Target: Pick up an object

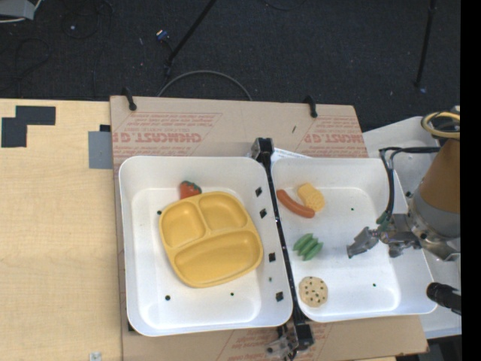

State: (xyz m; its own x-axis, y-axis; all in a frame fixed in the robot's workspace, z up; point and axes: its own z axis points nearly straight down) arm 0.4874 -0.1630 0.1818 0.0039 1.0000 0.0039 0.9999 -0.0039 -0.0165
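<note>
Gripper (pixel 366 243) sits low over the right bin (pixel 376 175), in its right half, closer to the right wall than to the divider. Fingers (pixel 361 245) point left toward the toys; whether they are apart or together cannot be told from this angle, too small and dark. Nothing visible between them. Arm (pixel 443 194) comes in over the bin's right rim, orange band above the grey wrist, cables looping beside it.

Nearest item: green toy vegetable (pixel 307 246), left of the gripper, apart from it, near the bin's middle-left. Below that, a round chocolate-chip cookie (pixel 313 291) near the bin's front-left corner, just beside the divider wall. Above the green piece, an orange-red hot dog sausage (pixel 295 204) lying at a slant, with a yellow corn piece (pixel 311 196) touching or just beside its upper right end; both in the back-left part of the right bin. All four lie on the bin floor, none lifted.

Left bin (pixel 143 299) holds a yellow three-compartment plate (pixel 210 238), roughly centered, tilted a bit in plan. A red toy with a green top, likely a strawberry or tomato (pixel 189 189), sits at the plate's back-left rim, touching it.

Both bins rest on a cardboard sheet (pixel 225 126) on the bench; light wood surface (pixel 52 239) at left.
</note>
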